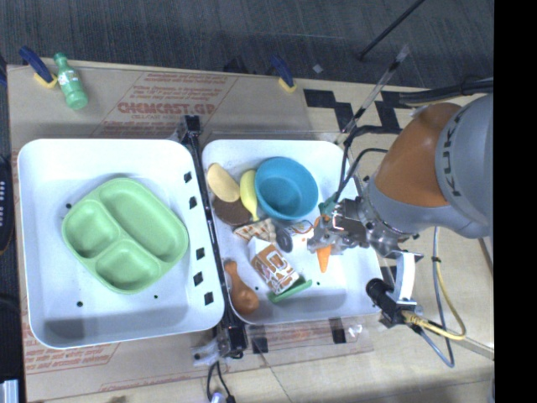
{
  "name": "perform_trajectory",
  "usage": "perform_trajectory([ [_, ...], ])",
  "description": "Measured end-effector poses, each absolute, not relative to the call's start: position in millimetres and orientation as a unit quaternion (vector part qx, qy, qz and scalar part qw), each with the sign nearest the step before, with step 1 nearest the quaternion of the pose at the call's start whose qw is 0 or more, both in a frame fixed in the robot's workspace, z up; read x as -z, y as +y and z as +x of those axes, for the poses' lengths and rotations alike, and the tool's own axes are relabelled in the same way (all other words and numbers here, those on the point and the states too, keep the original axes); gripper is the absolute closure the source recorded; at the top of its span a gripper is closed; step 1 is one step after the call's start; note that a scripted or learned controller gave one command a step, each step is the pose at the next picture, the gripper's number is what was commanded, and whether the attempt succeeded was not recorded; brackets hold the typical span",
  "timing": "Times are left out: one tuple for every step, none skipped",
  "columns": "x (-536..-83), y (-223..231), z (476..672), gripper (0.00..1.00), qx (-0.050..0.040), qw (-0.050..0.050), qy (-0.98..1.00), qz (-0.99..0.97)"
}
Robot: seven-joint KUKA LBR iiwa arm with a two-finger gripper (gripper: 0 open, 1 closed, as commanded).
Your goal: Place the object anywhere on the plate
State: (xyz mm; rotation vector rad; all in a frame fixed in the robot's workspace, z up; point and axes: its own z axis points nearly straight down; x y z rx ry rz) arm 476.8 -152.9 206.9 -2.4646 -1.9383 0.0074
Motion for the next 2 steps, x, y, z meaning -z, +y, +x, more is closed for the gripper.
perform_trajectory([
  [-236.3, -136.5, 477.4, 1.0, -0.0009, 0.0, -0.675, -0.738],
  [-236.3, -136.6, 477.3, 0.0, -0.0009, 0.0, -0.675, -0.738],
])
